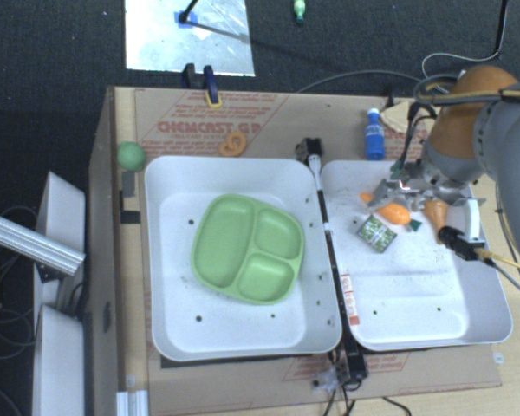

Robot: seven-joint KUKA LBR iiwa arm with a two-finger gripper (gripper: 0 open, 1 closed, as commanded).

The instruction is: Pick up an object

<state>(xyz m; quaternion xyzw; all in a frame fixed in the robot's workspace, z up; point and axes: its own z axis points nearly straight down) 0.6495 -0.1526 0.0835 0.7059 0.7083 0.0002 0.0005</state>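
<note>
Reaching in from the right, the arm (494,124) hangs over the right bin (433,319) — its gripper (405,183) sits low at the bin's top. Just below it lies an orange toy (396,214), and a small green box (376,232) lies lower left — whether it holds anything, I cannot tell.

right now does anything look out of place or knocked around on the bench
Yes, a few things lie outside the bins: a green ball on the bench by the left bin's far corner, a blue bottle standing behind the right bin, and a small green item out on the dark floor. The green tray sits turned at an angle.
</note>
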